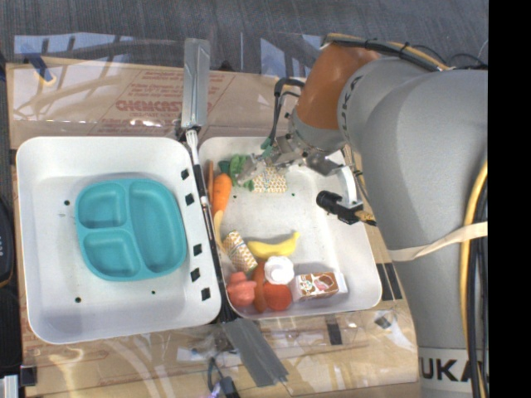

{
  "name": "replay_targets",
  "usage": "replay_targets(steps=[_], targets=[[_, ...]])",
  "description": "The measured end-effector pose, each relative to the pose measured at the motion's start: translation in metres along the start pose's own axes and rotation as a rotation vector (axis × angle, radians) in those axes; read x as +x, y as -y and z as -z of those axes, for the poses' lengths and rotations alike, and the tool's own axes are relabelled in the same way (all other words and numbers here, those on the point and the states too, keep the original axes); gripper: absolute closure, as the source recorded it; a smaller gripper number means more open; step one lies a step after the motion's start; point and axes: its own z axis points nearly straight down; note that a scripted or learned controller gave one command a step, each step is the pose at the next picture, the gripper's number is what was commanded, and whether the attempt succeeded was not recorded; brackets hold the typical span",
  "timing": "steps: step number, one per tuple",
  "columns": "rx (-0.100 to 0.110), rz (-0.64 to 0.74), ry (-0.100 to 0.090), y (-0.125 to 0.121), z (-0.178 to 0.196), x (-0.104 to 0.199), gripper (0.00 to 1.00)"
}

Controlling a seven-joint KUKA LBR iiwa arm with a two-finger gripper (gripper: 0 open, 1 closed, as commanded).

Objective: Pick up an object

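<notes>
My gripper (276, 156) reaches down into the far end of the right bin (362, 255), under the orange wrist band. Just below it lies a small speckled pale block (270, 182), with a green leafy toy (241, 169) to its left. An orange carrot (221, 193) lies along the bin's left wall. Nearer the front sit a yellow banana (275, 245), a checkered roll (241, 252), a white-capped red bottle (279, 274), pink-red toy food (242, 292) and a small brown carton (319, 286). The arm hides the bin's far right corner.
The left bin (41, 222) holds a teal divided plate (129, 227). A black piece (335, 205) juts over the right bin's right side. The big grey arm (415, 164) covers the bench on the right. Bare bin floor lies around the middle of the right bin.
</notes>
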Motion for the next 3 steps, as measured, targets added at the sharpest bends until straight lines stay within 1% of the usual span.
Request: replay_targets(steps=[1,2,3], targets=[[-0.004,0.005,0.002,-0.002,0.012,0.0,1.0],[-0.003,0.006,0.002,-0.002,0.012,0.001,0.0],[-0.001,0.058,0.002,0.001,0.0,0.011,0.0]])
